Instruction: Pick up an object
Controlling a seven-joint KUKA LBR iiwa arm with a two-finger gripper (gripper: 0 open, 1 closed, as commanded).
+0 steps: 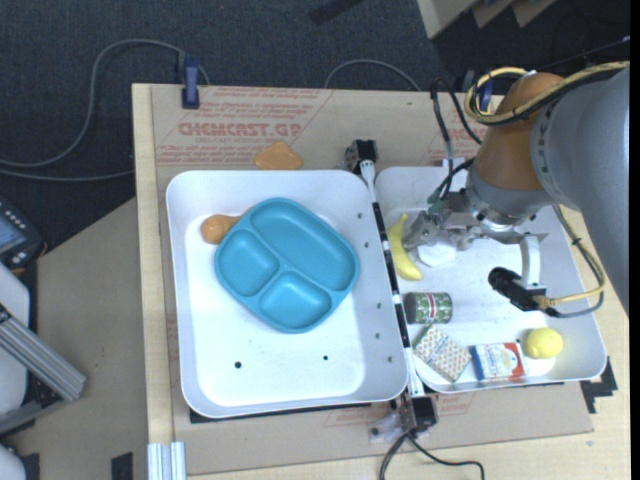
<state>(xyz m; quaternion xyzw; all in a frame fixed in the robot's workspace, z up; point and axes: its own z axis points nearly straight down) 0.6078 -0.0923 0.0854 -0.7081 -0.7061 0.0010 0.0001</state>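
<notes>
While my claw [432,236] hovers near the right bin's [580,363] left wall, poised over the curved yellow plastic banana [404,256], I cannot tell its state.

Bright, even overhead light. The white bins [190,298] glare nearly featureless, with soft, short shadows under the blue tray [287,263]. The arm [585,138] looms large and slightly soft-focused at right. Overall sharpness is modest, with the dark floor underexposed.
</notes>
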